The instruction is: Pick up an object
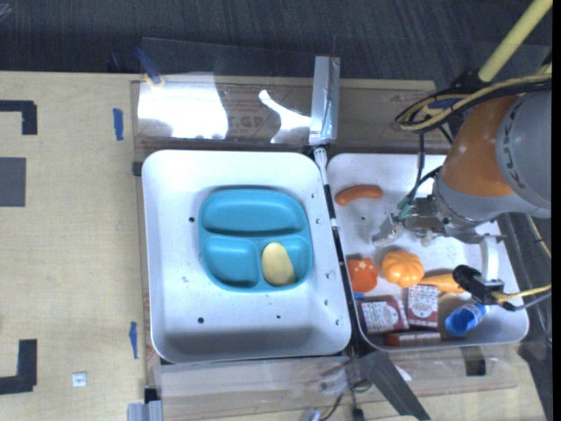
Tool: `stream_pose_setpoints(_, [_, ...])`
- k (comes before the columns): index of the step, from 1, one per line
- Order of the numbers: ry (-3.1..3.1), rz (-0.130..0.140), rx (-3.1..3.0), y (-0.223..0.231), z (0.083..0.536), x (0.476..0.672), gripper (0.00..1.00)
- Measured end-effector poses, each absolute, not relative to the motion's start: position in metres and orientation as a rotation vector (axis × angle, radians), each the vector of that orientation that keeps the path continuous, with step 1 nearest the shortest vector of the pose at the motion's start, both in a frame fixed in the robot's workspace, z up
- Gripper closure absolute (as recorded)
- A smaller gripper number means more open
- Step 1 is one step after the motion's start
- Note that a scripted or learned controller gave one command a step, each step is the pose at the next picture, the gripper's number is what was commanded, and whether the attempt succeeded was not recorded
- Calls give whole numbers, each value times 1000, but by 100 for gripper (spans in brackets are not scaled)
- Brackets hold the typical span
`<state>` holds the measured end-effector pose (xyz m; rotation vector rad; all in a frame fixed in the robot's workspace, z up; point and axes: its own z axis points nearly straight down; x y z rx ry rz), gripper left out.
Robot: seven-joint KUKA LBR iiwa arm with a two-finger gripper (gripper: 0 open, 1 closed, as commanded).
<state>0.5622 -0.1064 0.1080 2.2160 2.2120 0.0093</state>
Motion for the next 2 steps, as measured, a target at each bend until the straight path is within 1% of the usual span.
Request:
stream_pose_setpoints(1, [2328,9,2091,-98,89,524,0])
stream_pose_setpoints(2, [2325,13,2089,-98,99,525,100])
